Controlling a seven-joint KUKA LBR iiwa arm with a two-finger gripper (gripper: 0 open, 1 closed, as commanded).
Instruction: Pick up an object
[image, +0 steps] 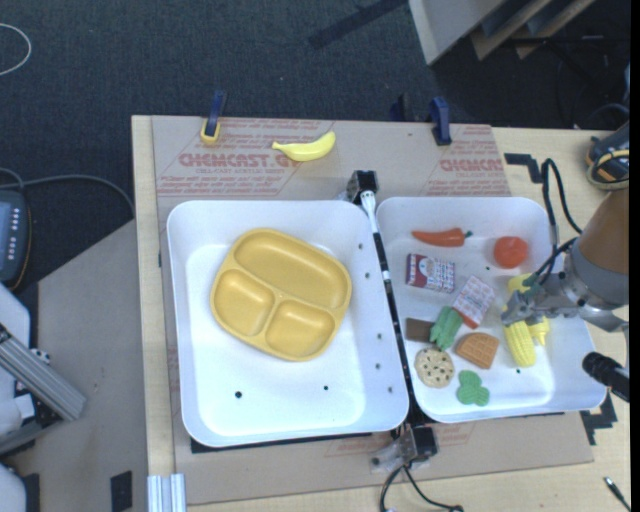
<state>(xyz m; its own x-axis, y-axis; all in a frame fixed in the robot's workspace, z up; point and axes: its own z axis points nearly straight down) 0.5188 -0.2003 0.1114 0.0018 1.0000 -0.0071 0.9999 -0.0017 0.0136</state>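
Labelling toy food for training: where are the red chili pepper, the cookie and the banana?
red chili pepper (440, 237): camera view, mid-body.
cookie (434, 367): camera view, centre of disc.
banana (306, 149): camera view, middle of curve.

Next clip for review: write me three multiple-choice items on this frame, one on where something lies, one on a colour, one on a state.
1. Where is the banana?
A. in the left bin
B. on the board behind the bins
C. on the yellow tray

2. What colour is the divided tray in the left bin?
A. yellow
B. blue
C. red

3. How does the gripper stand?
A. over the left bin
B. low in the right bin by the corn cob
C. beyond the bench

Answers: 1 B, the banana lies on the printed cardboard past the bins' far rims. 2 A, the three-compartment tray is plainly yellow. 3 B, the arm comes in from the right and its gripper sits just above the corn cob.
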